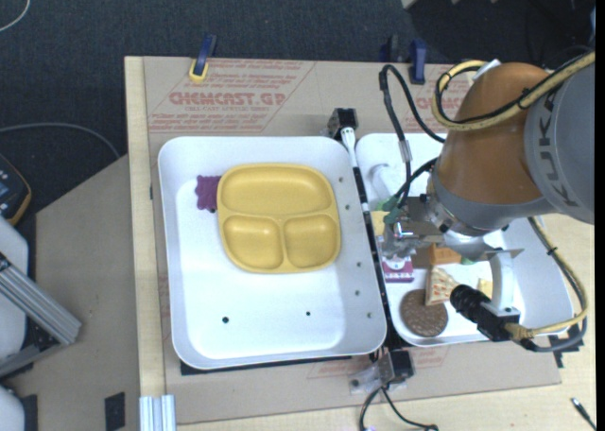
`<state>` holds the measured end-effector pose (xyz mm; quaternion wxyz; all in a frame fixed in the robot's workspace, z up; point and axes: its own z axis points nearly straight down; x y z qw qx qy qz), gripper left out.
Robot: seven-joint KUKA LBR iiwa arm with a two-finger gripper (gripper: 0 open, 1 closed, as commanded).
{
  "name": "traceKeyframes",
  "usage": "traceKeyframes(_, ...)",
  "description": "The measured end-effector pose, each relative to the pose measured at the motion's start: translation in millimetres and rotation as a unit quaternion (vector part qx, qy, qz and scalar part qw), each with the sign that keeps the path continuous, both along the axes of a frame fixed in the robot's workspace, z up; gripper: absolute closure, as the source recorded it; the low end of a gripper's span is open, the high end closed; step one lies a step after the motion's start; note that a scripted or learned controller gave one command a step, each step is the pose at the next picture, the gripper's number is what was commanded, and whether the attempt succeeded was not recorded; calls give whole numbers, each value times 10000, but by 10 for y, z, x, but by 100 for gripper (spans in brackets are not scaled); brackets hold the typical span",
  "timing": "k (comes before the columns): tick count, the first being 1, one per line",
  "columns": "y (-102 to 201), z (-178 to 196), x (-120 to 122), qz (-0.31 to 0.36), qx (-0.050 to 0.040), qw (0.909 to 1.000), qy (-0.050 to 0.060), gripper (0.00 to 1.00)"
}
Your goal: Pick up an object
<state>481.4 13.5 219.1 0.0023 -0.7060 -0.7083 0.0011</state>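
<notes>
My gripper (401,242) hangs low over the left side of the right bin (558,299), under the orange band and grey wrist. Just below it lies a small magenta-and-white item (399,274). A brown round disc (423,315) sits at the bin's front left, with a tan cracker-like wedge (440,284) beside it. A white object (379,177) lies at the back of the bin, and green (387,202) and yellow (378,223) bits show near the bin's left wall. The arm hides much of this bin.
The left bin (189,297) holds a yellow divided plate (279,215) with a purple object (206,192) at the plate's left edge. Black cables loop around the arm over the right bin. Clamps sit at the bench's back edge.
</notes>
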Motion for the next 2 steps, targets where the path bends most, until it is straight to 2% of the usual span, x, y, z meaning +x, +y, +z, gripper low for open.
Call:
traceKeyframes(1,40,30,113,-12,-8,10000,-30,100)
traceKeyframes(2,135,-13,46,-13,-6,10000,-10,100)
